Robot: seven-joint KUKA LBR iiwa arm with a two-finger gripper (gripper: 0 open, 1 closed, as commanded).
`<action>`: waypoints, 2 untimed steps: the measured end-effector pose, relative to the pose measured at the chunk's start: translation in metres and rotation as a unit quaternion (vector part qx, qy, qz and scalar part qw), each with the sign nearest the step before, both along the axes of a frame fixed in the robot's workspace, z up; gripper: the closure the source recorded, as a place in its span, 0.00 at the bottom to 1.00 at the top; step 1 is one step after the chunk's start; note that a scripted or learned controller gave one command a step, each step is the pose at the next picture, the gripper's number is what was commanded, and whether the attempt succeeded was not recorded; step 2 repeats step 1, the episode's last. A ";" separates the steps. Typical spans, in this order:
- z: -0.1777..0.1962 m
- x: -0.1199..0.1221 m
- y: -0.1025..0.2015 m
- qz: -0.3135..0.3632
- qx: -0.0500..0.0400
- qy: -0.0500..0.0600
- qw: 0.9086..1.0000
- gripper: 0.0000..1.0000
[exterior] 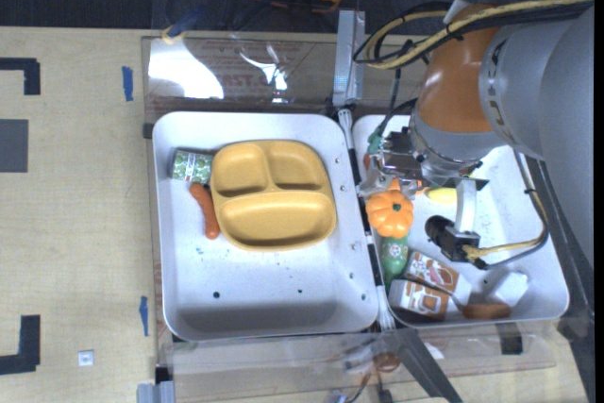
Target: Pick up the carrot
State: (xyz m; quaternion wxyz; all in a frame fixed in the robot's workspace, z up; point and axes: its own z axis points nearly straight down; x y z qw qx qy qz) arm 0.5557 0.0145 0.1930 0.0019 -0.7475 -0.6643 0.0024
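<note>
In the left bin (179, 297), along its left wall, the carrot (205, 209) lies flat on the white floor, squeezed between that wall and the yellow divided plate (272, 193), touching or nearly touching the plate's left edge. A small green patterned can (192, 167) sits just beyond the carrot's far end, in the bin's far left corner.

The gripper (394, 167) hangs over the right bin (545, 288), near its far left corner and just above a small orange pumpkin (391, 213); whether it is open or closed cannot be told from this slant, since the wrist hides it. Nothing orange and long shows beneath it.

As I judge it, the task is not yet begun in any useful sense: the carrot is untouched, well apart from the arm, and the gripper must cross the divider between the bins, descend beside the plate and close on the carrot.
</note>
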 end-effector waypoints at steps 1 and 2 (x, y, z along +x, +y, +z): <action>-0.009 0.019 0.020 0.018 -0.001 -0.003 1.000 1.00; -0.009 0.019 0.020 0.018 -0.001 -0.003 1.000 1.00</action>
